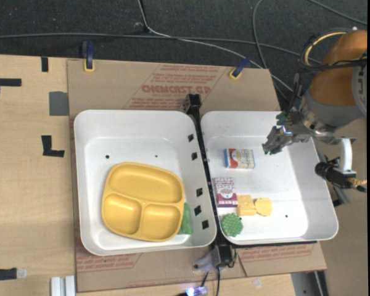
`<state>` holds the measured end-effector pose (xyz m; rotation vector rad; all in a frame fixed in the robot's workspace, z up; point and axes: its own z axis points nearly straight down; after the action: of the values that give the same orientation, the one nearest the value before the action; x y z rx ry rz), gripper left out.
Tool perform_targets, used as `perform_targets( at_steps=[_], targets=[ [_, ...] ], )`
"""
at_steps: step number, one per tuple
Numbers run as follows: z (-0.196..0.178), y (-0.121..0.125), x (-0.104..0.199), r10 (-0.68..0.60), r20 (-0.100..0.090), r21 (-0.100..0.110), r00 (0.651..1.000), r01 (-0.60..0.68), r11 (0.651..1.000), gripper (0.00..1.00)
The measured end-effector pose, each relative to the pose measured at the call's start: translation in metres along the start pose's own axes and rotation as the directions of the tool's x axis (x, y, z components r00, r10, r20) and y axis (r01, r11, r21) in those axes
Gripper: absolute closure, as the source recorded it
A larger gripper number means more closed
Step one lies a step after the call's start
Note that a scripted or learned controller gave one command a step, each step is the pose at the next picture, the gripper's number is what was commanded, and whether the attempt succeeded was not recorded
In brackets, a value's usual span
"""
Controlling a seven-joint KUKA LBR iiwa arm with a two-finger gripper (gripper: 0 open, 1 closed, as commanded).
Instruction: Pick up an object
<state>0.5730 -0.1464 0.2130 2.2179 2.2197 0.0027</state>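
- Over the right bin (308, 227), near its far right side, the gripper (275, 142) hung above the floor; whether it was clenched could not be told.
- Just left of it lay a small carton (240, 159).
- Nearer the front lay a purple packet (225, 192), a yellow toy (254, 206) and a green ball (232, 225).
- The left bin (86, 128) held a yellow tray (142, 201), a green thing (186, 219) at its right edge.

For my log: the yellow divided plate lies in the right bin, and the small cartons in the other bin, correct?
Not quite: the camera view shows the yellow divided plate in the left bin; the small cartons lie in the other, right bin.
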Motion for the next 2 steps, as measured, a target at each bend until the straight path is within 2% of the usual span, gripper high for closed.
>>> perform_targets(
  at_steps=[1, 2],
  targets=[
    [-0.020, 0.001, 0.000, 0.000, -0.001, 0.003, 1.000, 0.000, 1.000, 1.00],
    [-0.012, -0.004, 0.054, -0.005, -0.002, 0.006, 1.000, 0.005, 1.000, 1.00]
  ],
)
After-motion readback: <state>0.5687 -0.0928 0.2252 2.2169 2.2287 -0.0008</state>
